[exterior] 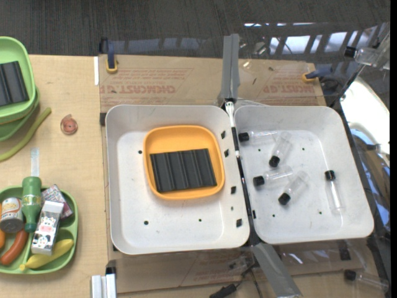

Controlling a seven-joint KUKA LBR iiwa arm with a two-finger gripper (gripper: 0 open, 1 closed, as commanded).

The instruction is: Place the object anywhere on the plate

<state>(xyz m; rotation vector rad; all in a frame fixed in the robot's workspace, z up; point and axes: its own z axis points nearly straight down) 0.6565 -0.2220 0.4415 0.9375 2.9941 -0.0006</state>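
My claw's state I cannot tell. An orange plate (183,161) sits in the left bin (124,228); 5 clear tubes (291,188) lie in the right bin (360,219).

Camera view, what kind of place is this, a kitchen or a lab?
Probably a robot test bench: two white bins side by side on cardboard, an orange plate in one, clear vials in the other, toy food nearby.

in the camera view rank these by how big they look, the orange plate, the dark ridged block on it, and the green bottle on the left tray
1. orange plate
2. dark ridged block
3. green bottle, which sits nearer the camera yet looks smallest
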